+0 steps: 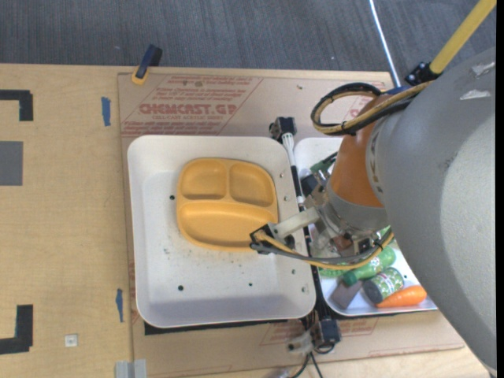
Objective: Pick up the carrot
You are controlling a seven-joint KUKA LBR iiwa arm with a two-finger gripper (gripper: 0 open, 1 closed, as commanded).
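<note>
Orange is what I notice first: the carrot lies in the right bin, in its near corner, low at the right side. Just beside it, to the left, lies a green bottle with a dark cap, and then a grey block, which almost touches the bottle.

The grey arm with its orange band hangs over this bin and covers most of it. The tool is down under the wrist, in the middle of the bin, near the carrot but apart from it. Cables in yellow and black run around it, so I cannot tell how it stands; the view there is too crowded.

The left bin holds a yellow tray with three compartments. It lies flat in the far half of the bin, a little to the right. Some small dark spots are on the white floor around it.

Both bins stand side by side on a brown cardboard sheet on the counter. A small clamp, blue and yellow, lies at the far edge of the sheet.
</note>
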